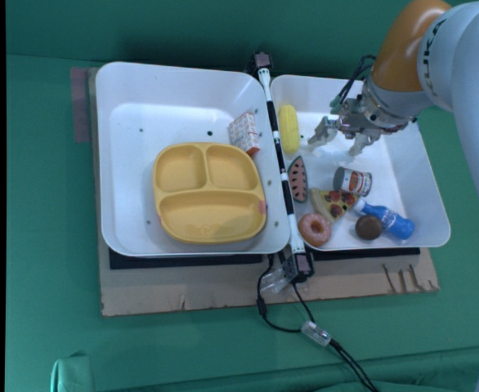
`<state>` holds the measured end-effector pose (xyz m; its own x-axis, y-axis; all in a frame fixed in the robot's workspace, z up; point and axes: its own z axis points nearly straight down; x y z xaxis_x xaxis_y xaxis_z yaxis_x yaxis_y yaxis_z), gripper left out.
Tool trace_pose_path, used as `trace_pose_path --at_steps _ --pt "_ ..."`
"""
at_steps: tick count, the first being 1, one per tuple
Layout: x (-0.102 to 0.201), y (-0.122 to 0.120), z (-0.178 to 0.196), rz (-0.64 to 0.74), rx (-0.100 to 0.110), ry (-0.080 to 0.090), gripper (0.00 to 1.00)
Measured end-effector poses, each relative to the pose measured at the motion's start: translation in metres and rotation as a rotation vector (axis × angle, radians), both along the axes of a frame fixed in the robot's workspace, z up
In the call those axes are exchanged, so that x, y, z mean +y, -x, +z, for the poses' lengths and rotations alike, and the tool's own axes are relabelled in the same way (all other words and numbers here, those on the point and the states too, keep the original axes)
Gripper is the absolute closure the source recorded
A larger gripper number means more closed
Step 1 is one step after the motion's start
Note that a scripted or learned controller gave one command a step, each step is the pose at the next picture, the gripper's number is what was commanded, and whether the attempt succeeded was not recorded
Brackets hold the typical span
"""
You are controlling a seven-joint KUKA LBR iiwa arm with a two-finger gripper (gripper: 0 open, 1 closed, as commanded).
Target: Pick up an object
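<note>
My gripper point(339, 142) hangs open over the back half of the right bin point(423, 188), with nothing between its fingers. Just in front of it lies a small can point(353, 180) on its side. To its left a yellow corn cob point(288, 127) rests against the bin's left wall. Nearer the front are a watermelon slice point(297, 179), a pizza slice point(331, 203), a donut point(314, 229), a blue bottle point(385, 218) and a brown round piece point(368, 227).
The left bin point(133, 121) holds a yellow divided plate point(209, 193) and a small carton point(244, 131) near its right wall. A black-and-white striped bar point(277, 149) runs between the bins. Cables point(305, 325) trail off the bench's front.
</note>
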<state>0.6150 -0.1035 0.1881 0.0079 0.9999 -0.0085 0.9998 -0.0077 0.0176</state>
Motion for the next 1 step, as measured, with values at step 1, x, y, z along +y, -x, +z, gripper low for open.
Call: trace_pose_path --at_steps 1 --pt "-0.0035 -0.0032 0.0174 -0.007 -0.017 0.006 1.0"
